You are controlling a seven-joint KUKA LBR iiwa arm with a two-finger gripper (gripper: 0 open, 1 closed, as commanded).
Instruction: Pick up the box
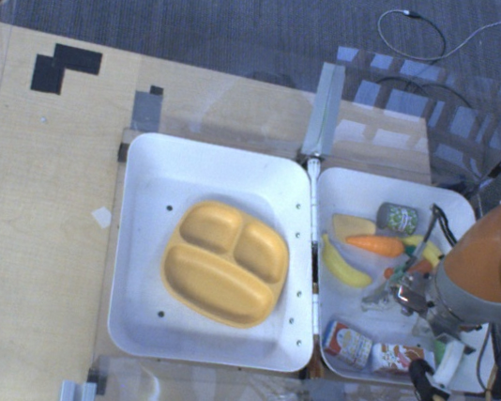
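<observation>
A: Where's the gripper [394, 290]?

B: Low inside the right bin [363, 197], about its middle, on the end of the grey arm with the orange band [498, 255] that comes in from the right. Metal parts show there, but I cannot tell whether it is open or closed, and nothing I can see sits in it.

A: And the box?

B: The box [370, 349] lies flat along the near wall of the right bin, below and slightly left of the gripper, apart from it. It is a small carton with red, white and green print. Its long axis runs left to right, almost parallel with that near wall, its left end pointing to the divider between the bins.

A: What surrounds it?

B: Above the gripper, toward the far wall, a banana [344, 264] lies slantwise at left, an orange carrot [377, 246] lies across just beyond, with a pale yellow piece [351, 226] behind it, and a small green-labelled can [397, 217] at the back. The arm's wrist covers the box's right end and the bin's right part.

A: The other bin?

B: The left bin [146, 225] holds a yellow divided plate [225, 262], three compartments, slightly tilted. Both bins stand on the wooden desk [31, 206].
</observation>
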